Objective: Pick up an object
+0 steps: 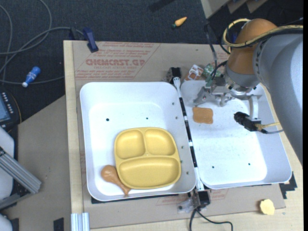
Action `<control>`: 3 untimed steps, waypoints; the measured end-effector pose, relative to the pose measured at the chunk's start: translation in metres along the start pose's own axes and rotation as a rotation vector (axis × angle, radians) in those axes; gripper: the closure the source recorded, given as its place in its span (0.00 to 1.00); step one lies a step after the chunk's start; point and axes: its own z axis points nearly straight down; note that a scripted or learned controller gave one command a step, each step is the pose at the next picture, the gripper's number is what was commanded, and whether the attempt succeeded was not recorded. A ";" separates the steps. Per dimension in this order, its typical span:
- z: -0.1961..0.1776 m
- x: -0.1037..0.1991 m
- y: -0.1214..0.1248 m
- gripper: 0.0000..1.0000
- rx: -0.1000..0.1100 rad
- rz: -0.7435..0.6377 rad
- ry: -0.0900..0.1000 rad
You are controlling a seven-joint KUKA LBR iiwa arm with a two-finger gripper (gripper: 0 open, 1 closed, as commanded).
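Two white bins on the bench, side by side. Left bin (pixel 96 100): one yellow plate (pixel 147 157) with three compartments, sitting toward the near edge, and one tan drumstick (pixel 113 176) tucked against the plate's near-left corner, touching it. Two items there.

Right bin (pixel 231 162): one item, a tan-orange block (pixel 203 115), near the far-left corner, close to the divider between bins. Rest of that bin floor is bare white with a few dark dots.

One arm (pixel 274 57), in from the right, over the right bin's far edge. Gripper (pixel 217 96) hangs just beyond the block, above it toward the far edge; nothing visible between the fingers. Can't tell how wide they're spread from this angle — metal parts overlap. One black connector (pixel 245 121) on a cable dangles just right of the block.

Off the bins: one yellow chunk (pixel 266 206) on the bench's near-right corner, one blue clip (pixel 90 40) at the far-left corner, one blue bottle (pixel 32 75) and one orange bit (pixel 180 21) on the floor.
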 end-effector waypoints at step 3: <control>0.000 0.002 -0.034 0.00 0.004 0.002 0.001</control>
